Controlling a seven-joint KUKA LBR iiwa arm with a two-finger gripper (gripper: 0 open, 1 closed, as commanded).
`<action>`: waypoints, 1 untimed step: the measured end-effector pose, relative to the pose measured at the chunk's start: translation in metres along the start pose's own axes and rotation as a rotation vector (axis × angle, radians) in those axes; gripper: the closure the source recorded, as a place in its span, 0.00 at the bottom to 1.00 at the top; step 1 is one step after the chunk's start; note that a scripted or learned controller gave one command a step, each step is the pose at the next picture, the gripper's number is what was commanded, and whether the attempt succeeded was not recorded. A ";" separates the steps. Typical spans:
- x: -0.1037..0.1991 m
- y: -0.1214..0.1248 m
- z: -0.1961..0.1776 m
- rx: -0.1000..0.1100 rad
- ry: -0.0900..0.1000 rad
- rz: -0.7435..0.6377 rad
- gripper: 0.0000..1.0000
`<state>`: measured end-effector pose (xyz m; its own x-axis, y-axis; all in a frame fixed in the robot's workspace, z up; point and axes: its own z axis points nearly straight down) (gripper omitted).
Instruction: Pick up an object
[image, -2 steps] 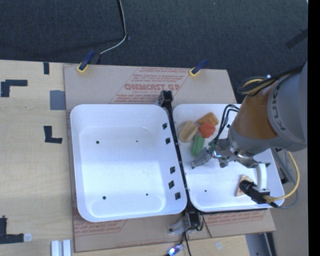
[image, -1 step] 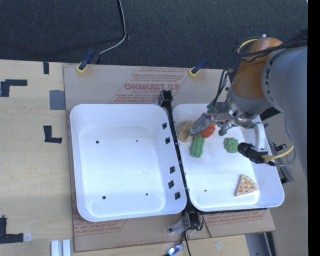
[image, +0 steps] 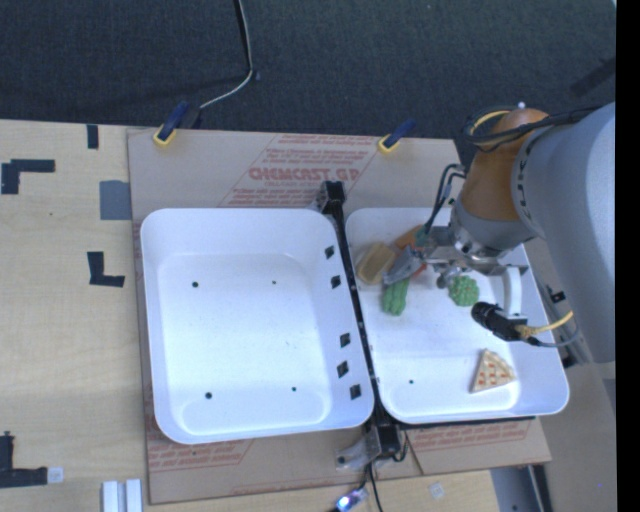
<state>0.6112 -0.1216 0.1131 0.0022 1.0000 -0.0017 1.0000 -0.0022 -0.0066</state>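
Note:
My gripper (image: 408, 266) is low in the back left part of the right bin (image: 440, 400), reaching in from the right. It sits among a tan bread-like piece (image: 372, 262), an orange piece (image: 410, 239) just behind it, and a green knobbly piece (image: 395, 298) just in front. The gripper looks close to the tan and green pieces; contact is unclear. To the right of the gripper lies a small green broccoli-like piece (image: 463, 291). A tan waffle-patterned wedge (image: 492, 371) rests near the bin's front right corner.
The left bin (image: 160, 300) stands beside the right one, with a black divider strip (image: 345, 300) between them. The grey arm with its orange band (image: 500, 170) covers the right bin's back right corner. A cable and black connector (image: 495, 318) hang over the right side.

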 end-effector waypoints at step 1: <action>-0.015 -0.070 -0.005 -0.001 0.001 0.000 0.00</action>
<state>0.5413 -0.1366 0.1190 0.0025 1.0000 -0.0009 1.0000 -0.0025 -0.0056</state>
